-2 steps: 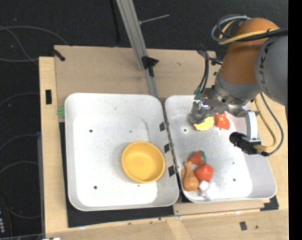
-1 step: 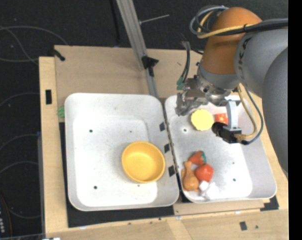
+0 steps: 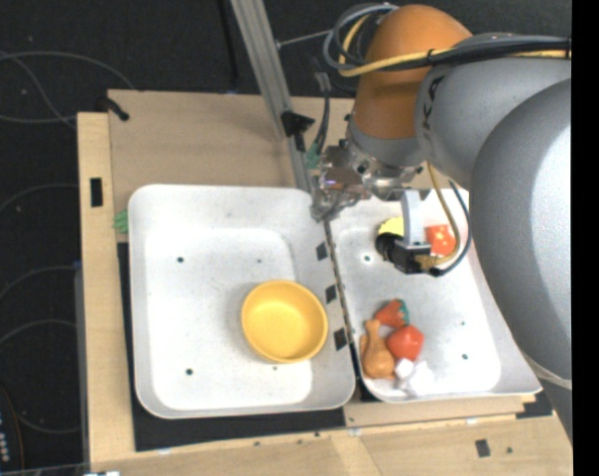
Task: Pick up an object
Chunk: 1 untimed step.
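My gripper (image 3: 331, 194) hangs low over the far end of the divider between the two bins, under the orange wrist band. Nothing shows held in it. A yellow bowl (image 3: 283, 320) stands upright in the left bin (image 3: 195, 236), near its front right corner. In the right bin (image 3: 473, 360), near the front, lie a red tomato-like toy (image 3: 407, 342), a small orange-and-green piece (image 3: 389, 313), a tan-orange piece (image 3: 377, 355) and a white lump (image 3: 417, 376), all bunched together. A small red-orange block (image 3: 439, 238) sits further back in that bin, close to the wrist.
A slanted metal rail (image 3: 265, 62) rises from behind the bins toward the top of the view. The grey arm (image 3: 518, 157) covers the right bin's far right part. A tan board (image 3: 195, 142) surrounds the bins.
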### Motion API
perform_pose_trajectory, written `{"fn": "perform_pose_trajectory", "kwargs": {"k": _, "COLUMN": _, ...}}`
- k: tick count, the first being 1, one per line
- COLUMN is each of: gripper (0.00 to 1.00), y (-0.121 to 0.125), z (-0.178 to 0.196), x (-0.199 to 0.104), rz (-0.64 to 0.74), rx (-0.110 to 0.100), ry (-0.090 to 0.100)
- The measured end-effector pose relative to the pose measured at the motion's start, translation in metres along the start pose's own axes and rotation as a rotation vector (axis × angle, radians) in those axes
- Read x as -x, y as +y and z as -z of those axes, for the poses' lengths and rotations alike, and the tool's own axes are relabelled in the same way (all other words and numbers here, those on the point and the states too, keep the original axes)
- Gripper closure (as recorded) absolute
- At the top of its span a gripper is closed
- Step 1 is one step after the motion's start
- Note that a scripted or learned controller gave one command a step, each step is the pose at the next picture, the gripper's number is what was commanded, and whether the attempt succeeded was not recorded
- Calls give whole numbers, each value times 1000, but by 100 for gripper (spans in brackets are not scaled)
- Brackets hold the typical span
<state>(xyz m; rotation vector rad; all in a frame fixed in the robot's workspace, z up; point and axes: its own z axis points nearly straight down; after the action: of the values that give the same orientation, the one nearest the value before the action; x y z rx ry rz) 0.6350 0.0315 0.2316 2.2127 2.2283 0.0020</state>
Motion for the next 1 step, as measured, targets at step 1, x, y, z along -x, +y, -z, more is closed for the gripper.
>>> {"fn": "perform_pose_trajectory", "kwargs": {"k": 1, "gripper": 100, "y": 18, "z": -4, "x": -50, "rz": 0, "rx": 0, "ry": 0}}
